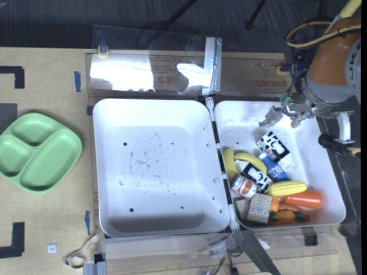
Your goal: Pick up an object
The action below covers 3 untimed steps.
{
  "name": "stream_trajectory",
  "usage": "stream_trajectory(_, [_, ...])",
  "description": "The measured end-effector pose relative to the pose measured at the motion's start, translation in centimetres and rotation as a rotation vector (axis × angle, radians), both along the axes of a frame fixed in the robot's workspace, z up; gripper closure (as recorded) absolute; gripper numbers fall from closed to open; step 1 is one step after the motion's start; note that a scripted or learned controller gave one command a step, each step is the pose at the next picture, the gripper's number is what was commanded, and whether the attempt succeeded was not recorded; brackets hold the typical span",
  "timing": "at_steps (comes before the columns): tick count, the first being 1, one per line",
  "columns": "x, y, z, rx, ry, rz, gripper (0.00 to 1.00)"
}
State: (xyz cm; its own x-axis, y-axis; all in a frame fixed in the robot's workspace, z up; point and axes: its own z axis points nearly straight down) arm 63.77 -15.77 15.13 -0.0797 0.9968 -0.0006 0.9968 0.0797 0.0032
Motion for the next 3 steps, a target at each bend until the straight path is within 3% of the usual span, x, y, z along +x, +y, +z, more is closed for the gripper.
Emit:
stream_trajectory(1, [-3.0, 0.0, -6.2, 0.002, -0.005, -0.12, 0.0])
stream_trajectory(2, [-2.8, 0.0, -5.0, 0.001, -0.012, -0.12, 1.0])
stream_trajectory(3, [-4.7, 3.0, 3.9, 0.001, 0.003, -0.323, 1.0])
